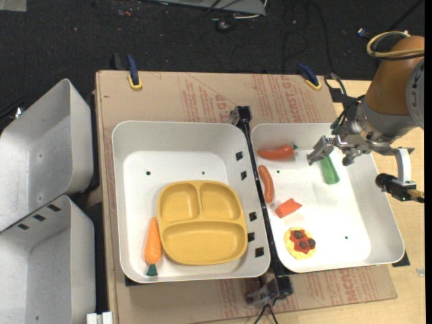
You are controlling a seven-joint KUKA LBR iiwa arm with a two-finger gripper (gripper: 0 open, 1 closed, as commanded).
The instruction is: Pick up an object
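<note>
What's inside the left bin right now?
The left bin holds a yellow divided tray with a carrot lying beside it on its left. The tray's compartments look bare. Whatever lies beneath the tray is covered.

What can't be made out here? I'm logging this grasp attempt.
- Whether the pincer grips the green object: the wrist covers the contact in the camera view.
- The green object's top end: hidden under the pincer.
- The arm beyond its orange band: cut off by the right edge.
</note>
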